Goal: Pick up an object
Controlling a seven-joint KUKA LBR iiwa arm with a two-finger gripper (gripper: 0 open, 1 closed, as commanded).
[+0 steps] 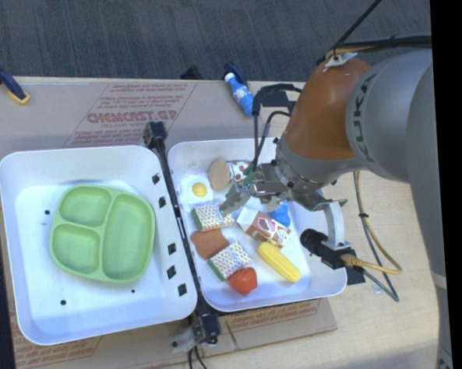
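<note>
At the left of the frame the left bin [21,255] holds a green divided plate [103,234]. Right of centre, the right bin [319,287] is crowded with toy food: a fried egg [198,190], a patterned waffle block [208,215], a brown sausage piece [209,241], a red tomato [242,280] and a yellow corn cob [279,262]. The gripper [243,193] hangs low over the upper middle of that bin, beside the waffle block; whether the jaws are spread or closed, I cannot tell, and nothing is visibly between them. A good pick probably means settling on one isolated piece, centring over it, and descending straight so neighbours are not nudged.
</note>
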